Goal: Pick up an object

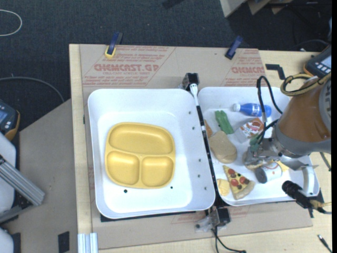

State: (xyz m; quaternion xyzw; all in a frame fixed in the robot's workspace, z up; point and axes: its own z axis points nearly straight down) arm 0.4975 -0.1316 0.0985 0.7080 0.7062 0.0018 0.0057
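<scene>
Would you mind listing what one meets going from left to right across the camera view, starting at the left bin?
Yellow divided plate → green toy → pizza slice → blue bottle → end effector.

Robotics lab. Bench (158, 62) topped with printed cardboard held by clamps (111, 45), two white bins (100, 141), trailing cables (266, 96), dark carpet floor (52, 15), aluminium framing (21, 186).
</scene>
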